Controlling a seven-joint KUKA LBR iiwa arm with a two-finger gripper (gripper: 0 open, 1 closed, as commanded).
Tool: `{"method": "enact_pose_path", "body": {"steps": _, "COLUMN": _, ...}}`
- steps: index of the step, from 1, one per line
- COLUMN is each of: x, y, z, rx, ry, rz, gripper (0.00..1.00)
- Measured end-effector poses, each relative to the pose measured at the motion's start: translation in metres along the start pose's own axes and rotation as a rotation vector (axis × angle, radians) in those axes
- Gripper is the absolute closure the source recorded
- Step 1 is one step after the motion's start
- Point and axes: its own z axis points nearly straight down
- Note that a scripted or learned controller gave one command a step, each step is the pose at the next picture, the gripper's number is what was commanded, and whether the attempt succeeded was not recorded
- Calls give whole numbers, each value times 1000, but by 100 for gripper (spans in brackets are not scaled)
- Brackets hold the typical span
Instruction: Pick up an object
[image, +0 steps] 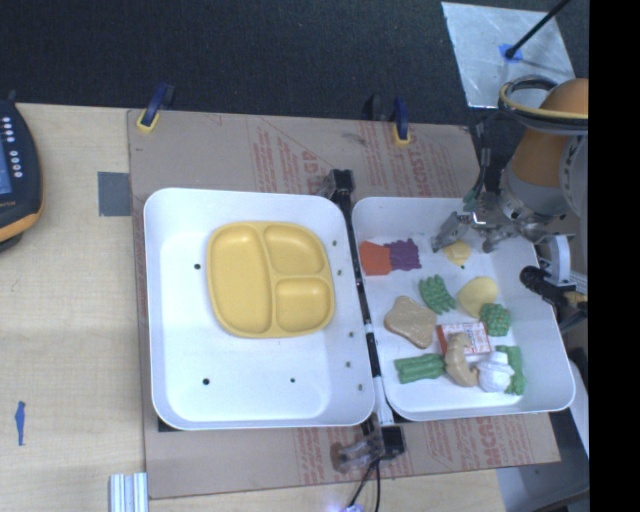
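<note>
Fingers (463, 236) spread, over small yellow piece (458, 252), right bin (400, 215)

Yellow tray (270, 277), white bins (170, 300), orange block (375, 258), purple block (404, 254), green veg (419, 368)

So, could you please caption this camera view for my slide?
Gripper above a small yellow piece in the toy-filled right bin; yellow tray in the left bin.

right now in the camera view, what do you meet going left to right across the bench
remote → grey tape → yellow tray in the left bin → orange block → purple block → end effector over the right bin
</note>
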Motion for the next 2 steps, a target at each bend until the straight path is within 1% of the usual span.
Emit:
{"method": "enact_pose_path", "body": {"steps": 1, "x": 45, "y": -54, "z": 1, "rx": 11, "ry": 3, "rz": 2, "gripper": 0}}
{"method": "enact_pose_path", "body": {"steps": 2, "x": 92, "y": -90, "z": 1, "rx": 10, "ry": 3, "rz": -2, "gripper": 0}}
